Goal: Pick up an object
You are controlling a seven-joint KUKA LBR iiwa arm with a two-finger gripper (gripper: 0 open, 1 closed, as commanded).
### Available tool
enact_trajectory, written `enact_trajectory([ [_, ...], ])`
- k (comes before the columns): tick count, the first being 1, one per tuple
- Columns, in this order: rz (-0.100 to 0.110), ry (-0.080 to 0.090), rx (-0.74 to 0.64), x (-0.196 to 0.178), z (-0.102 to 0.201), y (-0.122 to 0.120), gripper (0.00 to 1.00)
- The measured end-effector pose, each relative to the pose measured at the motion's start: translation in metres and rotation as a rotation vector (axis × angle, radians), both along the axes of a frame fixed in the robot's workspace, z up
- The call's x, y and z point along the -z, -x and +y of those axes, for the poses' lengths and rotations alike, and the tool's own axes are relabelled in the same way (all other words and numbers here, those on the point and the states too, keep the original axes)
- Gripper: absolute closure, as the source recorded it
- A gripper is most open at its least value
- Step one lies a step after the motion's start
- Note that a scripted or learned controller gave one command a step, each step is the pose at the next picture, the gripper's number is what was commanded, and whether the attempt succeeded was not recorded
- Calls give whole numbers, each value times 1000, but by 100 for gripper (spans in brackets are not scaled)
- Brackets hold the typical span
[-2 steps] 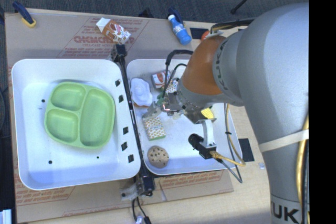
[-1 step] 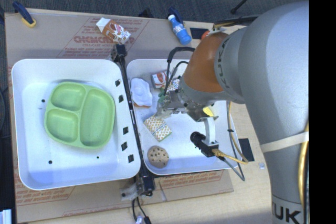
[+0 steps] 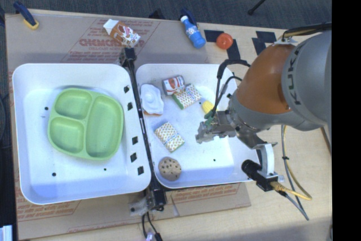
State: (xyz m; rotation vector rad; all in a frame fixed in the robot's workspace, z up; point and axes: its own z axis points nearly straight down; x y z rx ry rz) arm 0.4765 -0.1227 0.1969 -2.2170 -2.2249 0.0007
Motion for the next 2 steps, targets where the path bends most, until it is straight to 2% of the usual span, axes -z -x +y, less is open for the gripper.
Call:
enact_trajectory([
  [1,2,-1,-5,-2,53,0,100],
  [2,2,0,-4,-2,53,0,0],
])
